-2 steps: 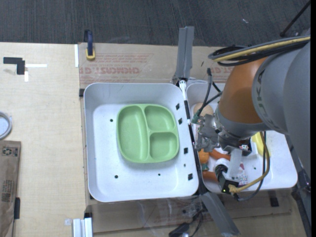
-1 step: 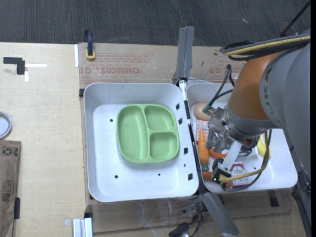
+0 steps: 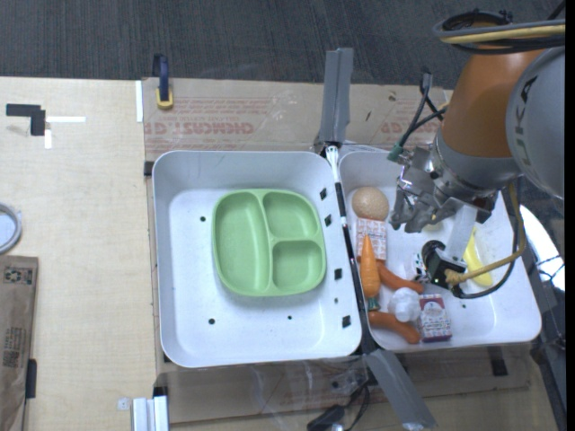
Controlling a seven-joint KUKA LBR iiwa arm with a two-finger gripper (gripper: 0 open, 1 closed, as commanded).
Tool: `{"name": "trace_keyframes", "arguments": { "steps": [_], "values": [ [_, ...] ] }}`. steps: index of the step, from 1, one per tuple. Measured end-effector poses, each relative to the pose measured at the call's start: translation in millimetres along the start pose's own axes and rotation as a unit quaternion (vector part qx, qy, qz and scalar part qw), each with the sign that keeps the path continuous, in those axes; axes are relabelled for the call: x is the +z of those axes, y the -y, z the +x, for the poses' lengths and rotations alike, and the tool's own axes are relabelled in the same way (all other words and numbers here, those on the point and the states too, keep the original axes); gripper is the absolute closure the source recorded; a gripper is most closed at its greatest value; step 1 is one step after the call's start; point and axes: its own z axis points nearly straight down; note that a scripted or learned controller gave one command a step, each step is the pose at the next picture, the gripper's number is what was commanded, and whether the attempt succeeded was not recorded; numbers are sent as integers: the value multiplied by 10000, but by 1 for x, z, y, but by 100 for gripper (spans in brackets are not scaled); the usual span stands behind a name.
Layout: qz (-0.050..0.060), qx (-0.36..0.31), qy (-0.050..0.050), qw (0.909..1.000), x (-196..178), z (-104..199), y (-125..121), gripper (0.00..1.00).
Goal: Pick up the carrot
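The carrot [image 3: 368,269] is orange and tapered. It lies lengthwise by the left wall of the right bin [image 3: 517,326], with its thin tip pointing to the back. My gripper [image 3: 415,217] hangs over the middle of that bin, right of and behind the carrot and apart from it. Its fingers stand open with nothing between them.
Around the carrot lie a beige egg-shaped ball [image 3: 369,203], a red-and-white packet [image 3: 372,236], two more orange pieces [image 3: 401,282] [image 3: 395,326], a white lump [image 3: 406,305], a small red box [image 3: 436,318] and a yellow item [image 3: 482,260]. The left bin [image 3: 180,312] holds a green divided plate [image 3: 268,241].
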Motion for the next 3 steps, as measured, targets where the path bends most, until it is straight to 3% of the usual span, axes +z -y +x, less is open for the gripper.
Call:
{"name": "trace_keyframes", "arguments": {
  "steps": [1, 2, 3],
  "values": [
    [6, 1200, 8, 9928, -7, -2, 2, 100],
    [17, 1249, 3, 9922, 84, 47, 8, 100],
    [15, 3778, 7, 9259, 84, 62, 75, 100]
  ]
}}
